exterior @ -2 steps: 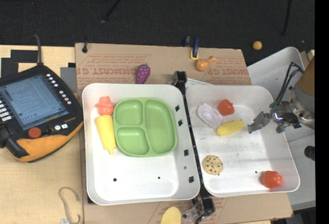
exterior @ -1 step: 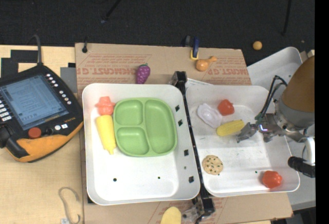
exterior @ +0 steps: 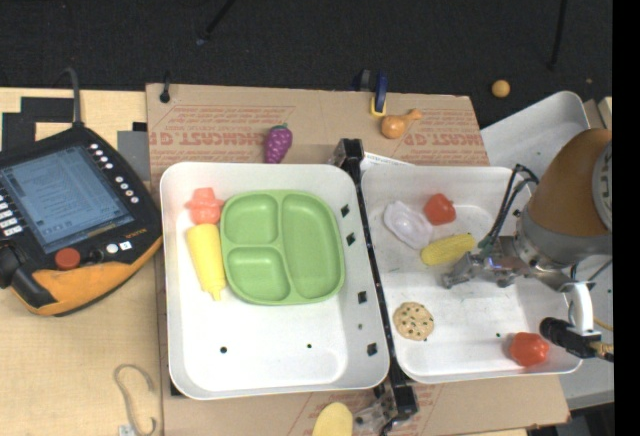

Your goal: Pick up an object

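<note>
Gripper down in the right bin, nothing lifted yet.

The grey two-finger gripper [exterior: 468,271] sits low in the shallow white right-hand bin [exterior: 470,364], just beside the yellow corn-shaped toy [exterior: 447,248]. I cannot tell whether it is released or clenched, and nothing shows between its tips. A red round toy [exterior: 439,209], a clear plastic piece [exterior: 405,223] and a brown speckled cookie [exterior: 413,321] lie around it, so the pick looks undone.

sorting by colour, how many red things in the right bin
2: a red piece near the bin's far side, and a red ball in its near right corner. The arm may hide more.
</note>
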You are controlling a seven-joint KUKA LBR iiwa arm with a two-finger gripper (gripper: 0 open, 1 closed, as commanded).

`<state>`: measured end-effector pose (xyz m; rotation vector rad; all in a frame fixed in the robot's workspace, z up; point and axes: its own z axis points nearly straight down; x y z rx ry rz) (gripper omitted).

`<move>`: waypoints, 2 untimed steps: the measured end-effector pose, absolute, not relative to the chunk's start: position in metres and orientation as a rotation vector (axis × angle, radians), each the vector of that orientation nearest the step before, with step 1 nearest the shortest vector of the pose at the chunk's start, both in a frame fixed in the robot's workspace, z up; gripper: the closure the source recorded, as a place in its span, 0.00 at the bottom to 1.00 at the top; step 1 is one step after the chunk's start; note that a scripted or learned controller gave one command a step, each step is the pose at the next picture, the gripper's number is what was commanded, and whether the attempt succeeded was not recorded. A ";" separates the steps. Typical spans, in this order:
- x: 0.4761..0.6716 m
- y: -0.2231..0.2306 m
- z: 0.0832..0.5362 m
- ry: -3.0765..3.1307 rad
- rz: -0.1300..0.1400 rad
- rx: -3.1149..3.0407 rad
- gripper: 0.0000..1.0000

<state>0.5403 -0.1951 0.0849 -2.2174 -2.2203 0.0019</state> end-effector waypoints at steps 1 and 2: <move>0.540 -0.197 0.098 -2.217 0.000 -2.223 1.00; 0.546 -0.190 0.154 -2.222 -0.002 -2.222 1.00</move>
